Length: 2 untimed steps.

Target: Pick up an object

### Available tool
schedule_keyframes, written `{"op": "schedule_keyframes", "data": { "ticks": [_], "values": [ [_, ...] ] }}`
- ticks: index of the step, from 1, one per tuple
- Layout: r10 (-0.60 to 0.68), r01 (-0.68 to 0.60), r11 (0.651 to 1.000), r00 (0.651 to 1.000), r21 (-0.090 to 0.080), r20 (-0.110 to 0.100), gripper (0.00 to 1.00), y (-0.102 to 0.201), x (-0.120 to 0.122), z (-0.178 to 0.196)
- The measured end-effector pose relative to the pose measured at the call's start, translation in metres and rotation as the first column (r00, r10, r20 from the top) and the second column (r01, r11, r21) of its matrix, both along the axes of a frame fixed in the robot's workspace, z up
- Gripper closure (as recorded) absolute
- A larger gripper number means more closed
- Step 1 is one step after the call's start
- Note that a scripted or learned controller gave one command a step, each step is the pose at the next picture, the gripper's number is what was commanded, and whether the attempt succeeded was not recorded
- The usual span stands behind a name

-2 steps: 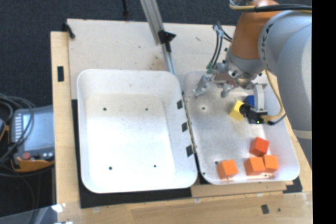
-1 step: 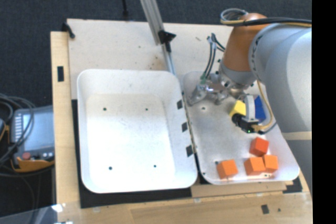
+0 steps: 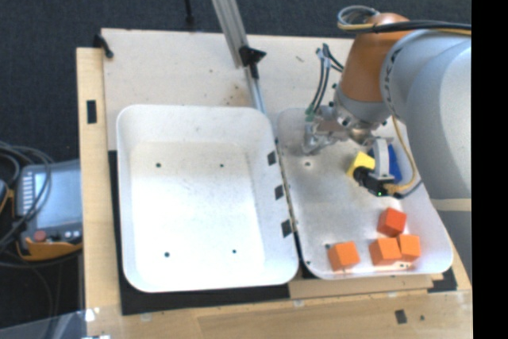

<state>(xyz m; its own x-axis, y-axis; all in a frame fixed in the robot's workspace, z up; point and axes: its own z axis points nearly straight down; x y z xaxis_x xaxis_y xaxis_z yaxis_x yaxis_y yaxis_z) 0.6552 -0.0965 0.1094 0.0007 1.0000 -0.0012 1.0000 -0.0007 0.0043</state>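
My gripper [image 3: 315,137] hangs low over the far left part of the right bin [image 3: 317,194], below the orange wrist band. A small yellow block [image 3: 361,163] lies just to its right, beside a blue piece [image 3: 386,158] and partly under the arm. Several orange blocks lie at the bin's near end: one [image 3: 344,256] near the front middle, two side by side [image 3: 385,251] [image 3: 409,246] to its right, and a redder one [image 3: 391,221] above those. I see nothing held in the gripper.
The left bin [image 3: 127,131] sits beside the right one, with black clips along the shared rim [image 3: 279,190]. A slanted metal pole [image 3: 226,4] rises behind the bins. The grey arm body [image 3: 432,107] covers the right bin's far right side.
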Motion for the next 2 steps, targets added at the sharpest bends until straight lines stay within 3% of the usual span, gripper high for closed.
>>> {"op": "schedule_keyframes", "data": {
  "ticks": [2],
  "values": [
    [0.004, -0.004, 1.0, 1.0, 0.001, 0.002, 1.0, -0.005, -0.002, 0.101]
  ]
}}
